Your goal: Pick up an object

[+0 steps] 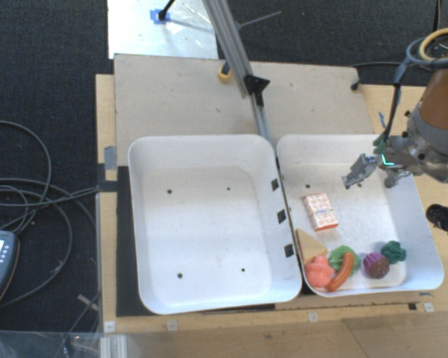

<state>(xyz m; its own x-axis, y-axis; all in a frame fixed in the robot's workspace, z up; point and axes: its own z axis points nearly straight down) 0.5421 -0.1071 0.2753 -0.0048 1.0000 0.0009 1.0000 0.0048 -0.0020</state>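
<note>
Over the right bin [425, 271], toward its far right part, the gripper [356, 175] is seen hanging from the grey arm [437, 136] with its orange band, which reaches in from the right. Nothing is seen between the fingers, and whether they are apart or together cannot be told from this slanted view. Below and to the left of the gripper, near the bin's middle, a small pink and white box [320, 212] is laid flat, apart from the gripper. Along the near edge of the same bin a cluster of small toy foods is gathered: a tan wedge [308, 242] just beside the left wall, a red-orange rounded piece [319, 271], a green leafy piece [341, 255], an orange-red carrot-like piece [341, 271], a purple rounded piece [375, 265] and a dark green piece [393, 251] at the right end. These pieces are set close together, several touching. The left bin [145, 155] is placed beside the right one, their walls meeting at the middle. A grey pole [228, 32] is seen slanting across the far side of the bench [179, 88].
</note>
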